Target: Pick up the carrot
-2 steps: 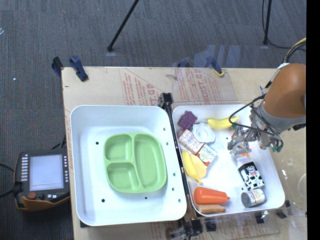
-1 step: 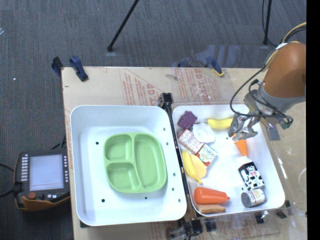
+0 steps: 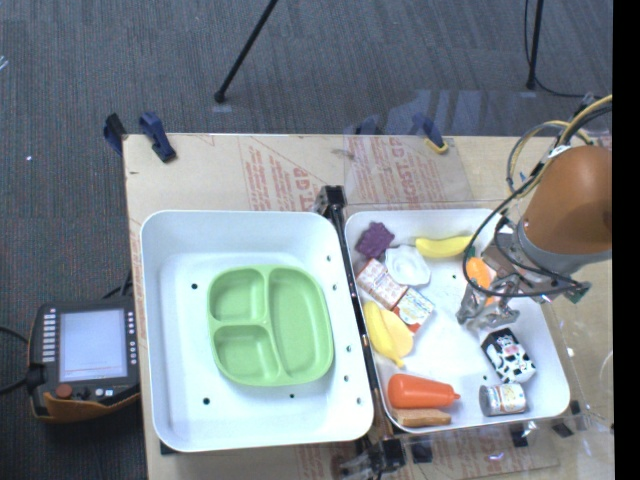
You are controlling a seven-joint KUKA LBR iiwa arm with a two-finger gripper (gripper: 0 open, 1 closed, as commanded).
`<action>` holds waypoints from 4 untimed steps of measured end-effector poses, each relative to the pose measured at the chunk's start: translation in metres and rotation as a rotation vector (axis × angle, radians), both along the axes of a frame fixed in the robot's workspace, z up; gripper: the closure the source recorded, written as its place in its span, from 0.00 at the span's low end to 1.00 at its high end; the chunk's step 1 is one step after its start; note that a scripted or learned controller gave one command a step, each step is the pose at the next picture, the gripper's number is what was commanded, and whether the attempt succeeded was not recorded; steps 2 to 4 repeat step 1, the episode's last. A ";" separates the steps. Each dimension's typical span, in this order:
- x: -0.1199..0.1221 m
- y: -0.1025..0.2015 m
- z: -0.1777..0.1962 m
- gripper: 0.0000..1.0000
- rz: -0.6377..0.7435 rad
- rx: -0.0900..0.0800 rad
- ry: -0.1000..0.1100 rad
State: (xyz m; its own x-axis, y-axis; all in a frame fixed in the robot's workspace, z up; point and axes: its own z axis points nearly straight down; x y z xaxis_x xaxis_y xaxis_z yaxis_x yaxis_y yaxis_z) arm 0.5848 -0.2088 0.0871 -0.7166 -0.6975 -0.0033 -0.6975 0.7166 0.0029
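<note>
The carrot (image 3: 422,392) lies on its side at the near edge of the right bin (image 3: 556,353), its thick end pointing left and a pale brown piece of food (image 3: 424,419) just beneath it. The gripper (image 3: 487,311) hangs over the middle right of that bin, well apart from the carrot; from this angle I cannot tell whether it is open or closed, and nothing shows between its tips.

To do the pick well, the arm probably needs to travel toward the near-left of the bin, then come down across the carrot's thick middle, jaws set crosswise to its length. The bin wall and the brown piece sit close, so a straight, centred descent looks safest.

Near the gripper stand a black-and-white cow toy (image 3: 509,355) and a small can (image 3: 502,399). Further in lie two bananas (image 3: 387,333), snack packets (image 3: 381,283) and a purple thing (image 3: 376,238).

The left bin (image 3: 165,268) carries a green divided plate (image 3: 271,325). Both bins rest on a cardboard-covered bench (image 3: 260,173); beyond is dark carpet (image 3: 120,38) with stand legs (image 3: 250,43), and a handheld screen (image 3: 85,353) lies at left.
</note>
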 end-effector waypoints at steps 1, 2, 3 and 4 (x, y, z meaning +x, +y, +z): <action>-0.010 0.011 0.069 1.00 -0.278 -0.001 -0.005; -0.010 0.011 0.069 1.00 -0.278 -0.001 -0.005; -0.010 0.011 0.069 1.00 -0.278 -0.001 -0.005; -0.010 0.011 0.069 1.00 -0.278 -0.001 -0.005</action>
